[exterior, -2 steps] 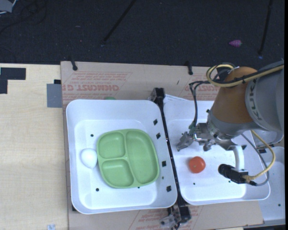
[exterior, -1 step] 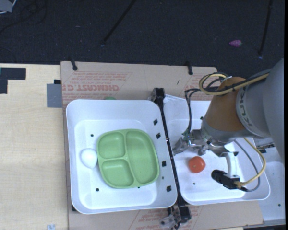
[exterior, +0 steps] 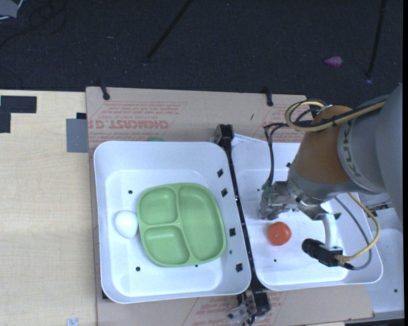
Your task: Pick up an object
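One risk: the gripper (exterior: pixel 270 208) (how far open I cannot tell, nothing seen in it) hangs off-centre just beside the ball (exterior: pixel 279 233) and could nudge it rolling across the bin (exterior: pixel 292 269).

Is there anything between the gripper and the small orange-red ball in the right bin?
Nothing visible does. The gripper sits close beside the small orange-red ball in the right white bin; bare bin floor separates them.

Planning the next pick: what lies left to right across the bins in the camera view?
White egg → green plate → orange ball.
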